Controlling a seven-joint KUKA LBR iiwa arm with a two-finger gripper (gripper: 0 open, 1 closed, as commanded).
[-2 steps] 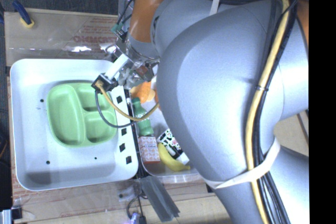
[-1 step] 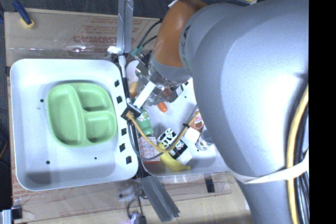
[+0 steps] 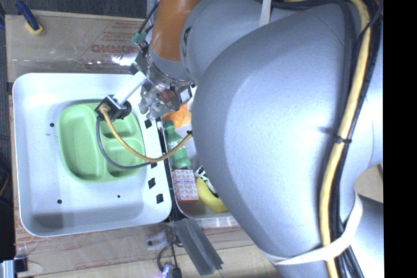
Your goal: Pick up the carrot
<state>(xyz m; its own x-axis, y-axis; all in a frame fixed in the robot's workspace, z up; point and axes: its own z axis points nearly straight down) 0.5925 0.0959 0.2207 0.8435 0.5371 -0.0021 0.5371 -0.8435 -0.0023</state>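
The end effector (image 3: 158, 99) hangs over the divide between the two bins, and just below and to the right of it an orange patch shows that I take to be the carrot (image 3: 179, 116), lying in the right-hand bin (image 3: 195, 215) against its near wall. Whether the end effector is open or closed I cannot tell; its lower parts merge into a dark cluster of metal and cable.

To do this step well, I judge the end effector should centre over the orange patch rather than over the bin wall, come down straight, and close across the carrot's narrow width. The crowd matters: a green bottle (image 3: 174, 140) lies just below the carrot, then a small red-and-white carton (image 3: 184, 184) and a banana (image 3: 212, 198) further down, so a slanted approach could catch a neighbour instead.

To the left of the end effector a green divided tray (image 3: 85, 146) lies in the left bin (image 3: 39, 205), with a yellow cable looping over it.

Much is hidden. The big grey arm (image 3: 280, 127) covers most of the right-hand bin, so the carrot's full length and heading cannot be made out.
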